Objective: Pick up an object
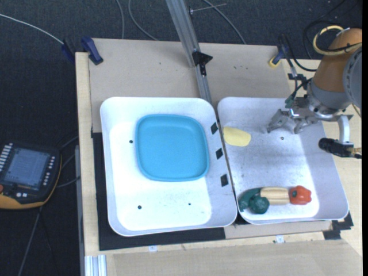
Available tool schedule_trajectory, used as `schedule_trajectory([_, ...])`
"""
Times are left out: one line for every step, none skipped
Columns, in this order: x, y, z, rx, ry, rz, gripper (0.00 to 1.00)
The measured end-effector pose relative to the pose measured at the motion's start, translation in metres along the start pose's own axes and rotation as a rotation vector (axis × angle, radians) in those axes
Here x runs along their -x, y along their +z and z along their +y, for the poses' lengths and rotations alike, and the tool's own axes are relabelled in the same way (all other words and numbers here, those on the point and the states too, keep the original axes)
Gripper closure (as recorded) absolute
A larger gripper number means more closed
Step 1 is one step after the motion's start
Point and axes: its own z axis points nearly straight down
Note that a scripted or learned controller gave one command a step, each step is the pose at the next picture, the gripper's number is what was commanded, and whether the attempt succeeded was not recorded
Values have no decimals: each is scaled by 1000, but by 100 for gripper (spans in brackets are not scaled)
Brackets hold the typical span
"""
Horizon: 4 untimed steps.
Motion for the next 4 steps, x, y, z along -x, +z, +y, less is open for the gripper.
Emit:
schedule_trajectory([0,-14,2,6,0,-2,100])
schedule_trajectory([-2,-57,2,9,0,-2,100])
schedule_trajectory([-1,-116,-6,10,0,-3,100])
schedule_trajectory([-1,-170,-5,10,0,-3,100])
